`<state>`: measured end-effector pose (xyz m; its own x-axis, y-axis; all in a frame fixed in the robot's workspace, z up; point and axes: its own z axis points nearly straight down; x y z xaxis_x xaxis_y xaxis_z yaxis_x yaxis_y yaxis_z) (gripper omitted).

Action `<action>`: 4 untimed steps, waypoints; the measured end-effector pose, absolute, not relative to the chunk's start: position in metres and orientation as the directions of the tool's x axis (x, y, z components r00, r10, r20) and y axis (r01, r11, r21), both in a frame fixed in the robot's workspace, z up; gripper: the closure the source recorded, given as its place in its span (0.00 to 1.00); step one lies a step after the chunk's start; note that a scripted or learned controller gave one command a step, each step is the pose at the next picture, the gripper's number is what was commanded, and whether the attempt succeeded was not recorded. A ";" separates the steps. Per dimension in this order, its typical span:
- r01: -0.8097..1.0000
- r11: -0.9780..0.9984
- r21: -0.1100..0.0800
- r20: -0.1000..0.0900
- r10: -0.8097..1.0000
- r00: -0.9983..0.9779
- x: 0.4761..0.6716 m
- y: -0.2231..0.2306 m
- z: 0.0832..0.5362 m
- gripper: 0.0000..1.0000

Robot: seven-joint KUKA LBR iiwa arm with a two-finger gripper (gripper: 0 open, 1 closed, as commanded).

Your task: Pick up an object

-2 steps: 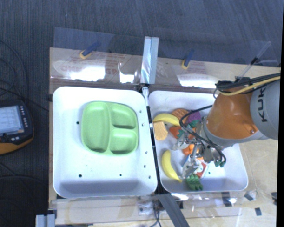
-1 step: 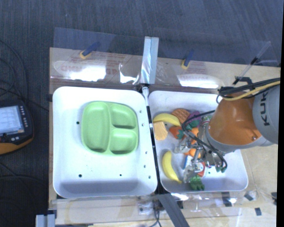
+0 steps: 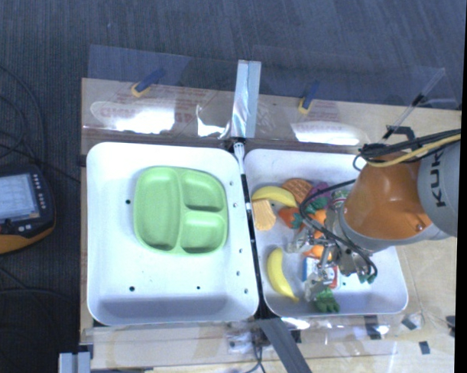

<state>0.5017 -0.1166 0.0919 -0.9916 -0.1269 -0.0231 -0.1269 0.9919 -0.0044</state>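
The right bin (image 3: 390, 296) holds a heap of toy food: a yellow banana (image 3: 278, 272) near its front left, a second banana (image 3: 274, 195) at the back, a brown bread piece (image 3: 298, 186), an orange block (image 3: 263, 214) and a green leafy piece (image 3: 326, 302) at the front. My gripper (image 3: 321, 275) hangs low over the middle of that heap, just right of the front banana and above the green piece. Small orange and red pieces (image 3: 317, 250) lie under the wrist. The orange band of the arm (image 3: 386, 199) covers the bin's right half.
The left bin (image 3: 115, 285) carries a green divided plate (image 3: 181, 209) in its back half. A metal divider (image 3: 246, 98) stands between the bins at the back. A handheld pendant (image 3: 17, 205) lies off the bench at the left.
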 end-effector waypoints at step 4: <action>-0.210 0.978 -0.008 -0.014 -0.210 -0.978 0.511 -0.105 0.101 1.00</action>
<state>0.5111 -0.1046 0.1010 -0.9776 -0.2102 -0.0143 -0.2101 0.9776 -0.0081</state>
